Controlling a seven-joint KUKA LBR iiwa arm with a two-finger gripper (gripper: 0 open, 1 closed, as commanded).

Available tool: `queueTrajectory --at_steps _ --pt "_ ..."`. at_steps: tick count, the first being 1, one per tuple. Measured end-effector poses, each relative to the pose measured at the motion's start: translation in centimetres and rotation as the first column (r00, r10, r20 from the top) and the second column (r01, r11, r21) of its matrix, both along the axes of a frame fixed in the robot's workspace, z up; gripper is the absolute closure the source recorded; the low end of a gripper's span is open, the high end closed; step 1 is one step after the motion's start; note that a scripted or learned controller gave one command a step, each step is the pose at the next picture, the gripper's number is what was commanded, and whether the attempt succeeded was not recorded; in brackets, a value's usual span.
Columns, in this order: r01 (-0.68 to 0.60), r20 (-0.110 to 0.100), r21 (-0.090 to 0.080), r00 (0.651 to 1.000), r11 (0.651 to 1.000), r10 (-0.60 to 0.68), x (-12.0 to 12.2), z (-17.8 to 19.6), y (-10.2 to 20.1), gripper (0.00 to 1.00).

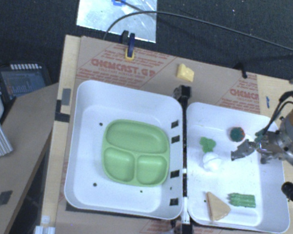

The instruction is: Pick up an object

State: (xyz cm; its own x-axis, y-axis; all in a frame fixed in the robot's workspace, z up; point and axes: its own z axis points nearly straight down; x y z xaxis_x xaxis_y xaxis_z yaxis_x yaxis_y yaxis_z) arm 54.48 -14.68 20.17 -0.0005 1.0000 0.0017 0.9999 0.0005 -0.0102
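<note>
The right bin (268, 217) holds several small objects: a dark green round piece (236, 134) at the back, a small green leafy piece (207, 145), a white rounded piece (212, 162), a green ridged block (241, 200) and a tan wedge (216, 207) at the front. My gripper (245, 150) hangs over the right bin's middle, reaching in from the right, a little right of the white piece and below the dark green one. Nothing shows between its fingers.
The left bin (85, 131) holds a light green divided plate (134, 152). A yellow block (185, 72) lies on the cardboard behind the bins. A black divider (180, 153) with clips runs between the bins. Cables cross the back of the bench.
</note>
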Motion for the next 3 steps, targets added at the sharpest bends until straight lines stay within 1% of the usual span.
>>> queueTrajectory --at_steps 1,2,3 --pt "-0.003 0.012 -0.002 1.0 1.0 0.003 0.3 0.6 0.0 0.0" --pt "-0.001 0.007 -0.001 1.0 1.0 0.001 1.1 -4.9 -0.4 0.0" --pt "-0.001 0.006 0.0 1.0 1.0 0.001 2.0 -10.6 -0.7 0.0"
